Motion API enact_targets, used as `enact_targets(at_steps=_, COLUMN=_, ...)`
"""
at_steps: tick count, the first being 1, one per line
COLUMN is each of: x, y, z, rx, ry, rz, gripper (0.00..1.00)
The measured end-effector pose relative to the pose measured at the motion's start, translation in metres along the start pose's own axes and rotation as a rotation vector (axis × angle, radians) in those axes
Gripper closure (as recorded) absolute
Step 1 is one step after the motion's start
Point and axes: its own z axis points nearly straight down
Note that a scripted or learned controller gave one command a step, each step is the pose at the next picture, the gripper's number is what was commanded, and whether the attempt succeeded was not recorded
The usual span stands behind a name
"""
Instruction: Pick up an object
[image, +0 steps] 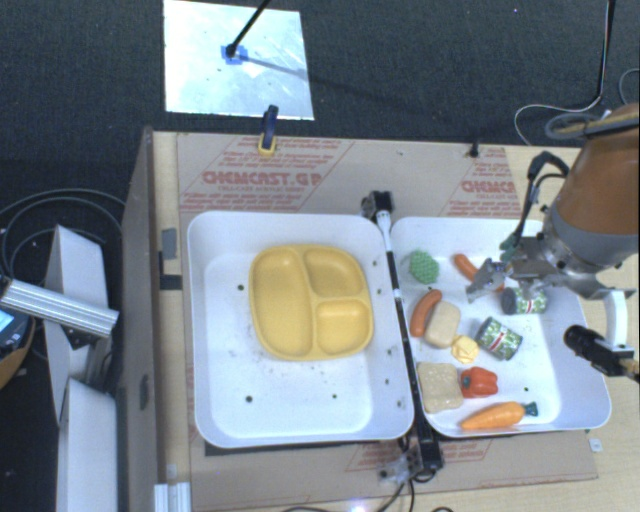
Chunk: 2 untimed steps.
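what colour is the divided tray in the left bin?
Yellow: the divided tray shows best in the camera view.

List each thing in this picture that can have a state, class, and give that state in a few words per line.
Yellow tray: flat in the left bin, compartments bare.
Carrot: lying on its side in the right bin.
Green can: tipped over.
Sausage: lying against the bread roll.
Red pepper: loose, ungripped.
Tool: low over the right bin, grip unclear.

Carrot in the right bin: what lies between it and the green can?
In the camera view, a red pepper lies between the carrot and the green can.
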Motion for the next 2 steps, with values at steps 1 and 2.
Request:
enact_targets(at_steps=1, x=-0.022, y=-0.034, z=0.121, rx=-0.023, ry=-0.007, rz=0.000, gripper=0.00)
enact_targets(at_steps=2, x=-0.024, y=0.068, z=0.104, rx=-0.003, ry=0.000, rz=-0.001, gripper=0.00)
